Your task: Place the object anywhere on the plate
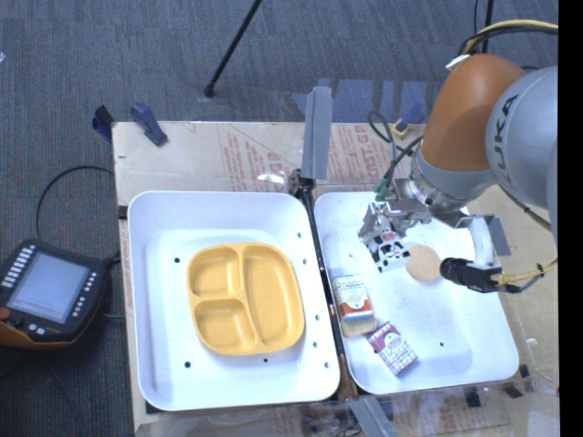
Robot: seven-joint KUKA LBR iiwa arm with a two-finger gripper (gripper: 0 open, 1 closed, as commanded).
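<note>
A yellow plate with three compartments lies in the middle of the left bin. My gripper hangs over the upper left part of the right bin, pointing down. Just below its tip is a small black-and-white object, partly covered by the gripper, so I cannot tell whether the two touch. A round tan object lies just right of it. Nearer the front, a red-and-white box lies against the bin's left wall, and a maroon packet lies in front of the box.
The raised rims of both bins meet in a divider between gripper and plate. The arm's orange band and grey body fill the upper right. A black cable piece juts over the right bin. A pendant lies far left.
</note>
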